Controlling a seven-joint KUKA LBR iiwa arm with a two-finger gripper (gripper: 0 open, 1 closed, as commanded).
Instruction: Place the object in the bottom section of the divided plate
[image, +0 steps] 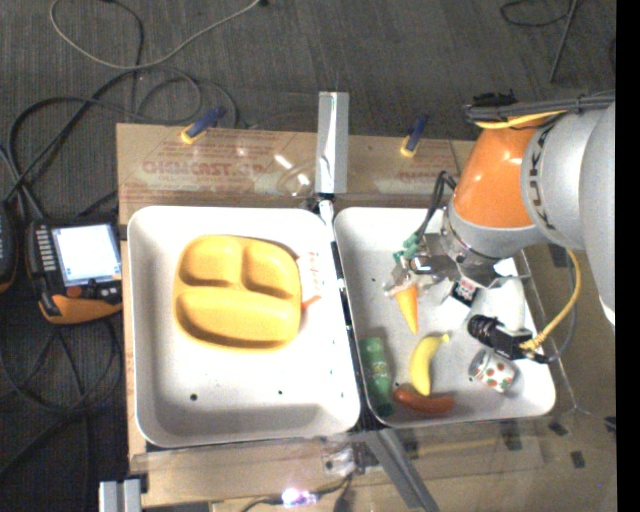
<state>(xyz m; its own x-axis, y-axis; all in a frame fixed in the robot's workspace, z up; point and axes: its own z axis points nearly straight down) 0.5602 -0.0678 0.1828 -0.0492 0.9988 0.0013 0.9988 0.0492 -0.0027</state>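
Toy carrot (408, 305) lying in the right bin (540, 400), orange body tapering to a point toward the camera, green top tucked up under the tool (412, 268). Probably light hollow plastic or rubber: stiff enough to keep its shape, smooth and tapered, so likely to squirt out of a pinch near the tip. Best taken across the thick upper end just below the green leaves, where the sides run closest to parallel. Tool hanging right over that thick end, wrist and orange band above it; cannot tell whether released or clenched, since the arm's own bulk and cabling crowd the spot, nor whether the carrot is actually gripped or merely lying beneath. Below the carrot, a yellow banana (426, 362), well clear of its tip; a red pepper-like toy (425, 402) just under the banana; a green object (377, 366) against the bin's left wall; a small patterned mug (494, 373) toward the right. Across the divider, the left bin (160, 400) carrying the yellow divided plate (240, 292): two smaller sections on the far side, one wide section on the near side, that wide one being the target. Carrot and plate well apart, a whole bin wall between them. Beyond the desk, a handheld pendant (78, 262) resting on the floor at left.
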